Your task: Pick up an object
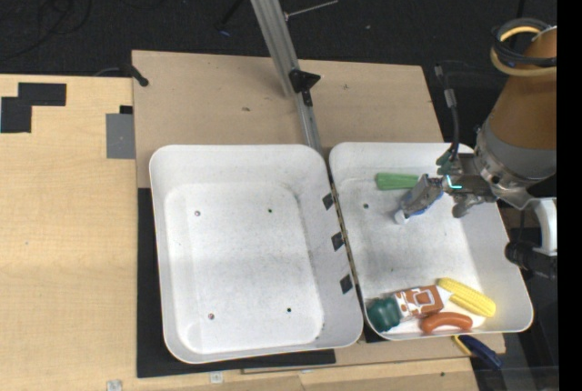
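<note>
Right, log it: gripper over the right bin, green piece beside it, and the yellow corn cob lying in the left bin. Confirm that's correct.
Not quite: the camera view shows the yellow corn cob in the right bin, near its front corner, not the left one. The rest stands: the gripper is over the right bin with the green piece beside it.

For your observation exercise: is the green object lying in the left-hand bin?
No. The green object lies near the far edge of the right bin, close to the pincer.
</note>
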Tool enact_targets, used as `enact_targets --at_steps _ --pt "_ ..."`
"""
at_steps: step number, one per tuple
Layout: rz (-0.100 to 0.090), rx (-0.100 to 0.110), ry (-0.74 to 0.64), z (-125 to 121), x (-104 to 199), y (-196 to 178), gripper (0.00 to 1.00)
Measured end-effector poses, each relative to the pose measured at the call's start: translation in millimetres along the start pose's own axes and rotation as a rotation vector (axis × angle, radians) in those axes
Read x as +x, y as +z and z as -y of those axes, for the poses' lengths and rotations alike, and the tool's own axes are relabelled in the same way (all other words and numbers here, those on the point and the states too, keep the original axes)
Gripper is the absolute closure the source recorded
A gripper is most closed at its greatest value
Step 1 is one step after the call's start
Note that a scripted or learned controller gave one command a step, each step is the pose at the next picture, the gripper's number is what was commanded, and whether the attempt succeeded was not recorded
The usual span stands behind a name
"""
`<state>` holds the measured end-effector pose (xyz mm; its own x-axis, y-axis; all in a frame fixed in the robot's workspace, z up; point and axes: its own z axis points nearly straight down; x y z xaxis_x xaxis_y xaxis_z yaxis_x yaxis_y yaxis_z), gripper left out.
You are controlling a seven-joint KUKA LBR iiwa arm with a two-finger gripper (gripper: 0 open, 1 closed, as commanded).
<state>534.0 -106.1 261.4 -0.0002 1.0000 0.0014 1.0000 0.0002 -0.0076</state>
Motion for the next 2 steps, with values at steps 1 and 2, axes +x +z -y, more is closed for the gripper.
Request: enact_targets --at_steps 1,2 --pt "0.000 -0.005 0.002 -1 -1 -2 0.00" --pt "0.000 0.001 0.003 -1 7 45 0.00"
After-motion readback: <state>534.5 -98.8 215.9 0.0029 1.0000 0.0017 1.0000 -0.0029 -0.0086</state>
